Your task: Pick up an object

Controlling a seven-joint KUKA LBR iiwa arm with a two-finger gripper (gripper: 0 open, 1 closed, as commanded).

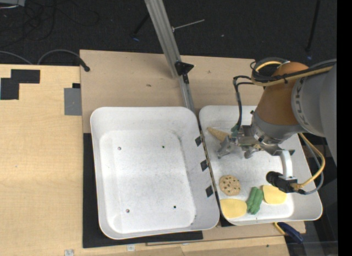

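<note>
The arm's orange band and grey wrist cover much of the far right part of the right bin (308,208), so whatever lies beneath them is hidden. The gripper (234,145) reaches leftward from under the wrist, low over the bin floor; its metal parts blur together against the white, and I cannot tell how wide it stands or whether it has hold of anything.

Just left of the gripper, near the bin's far left corner, lies a tan cone-shaped piece (216,134). Its long axis runs left to right, with the narrow end toward the left and slightly far; its right end meets the gripper's parts and is hard to make out.

In the near part of the same bin sit a round brown cookie (229,184), a yellow piece (234,208) near the front wall, a green pod-shaped piece (254,200) lying roughly near-to-far just beside it, and a second yellow piece (274,195) to the right.

The left bin (104,139) shows its speckled white floor. Both bins rest on the tabletop (126,79).
</note>
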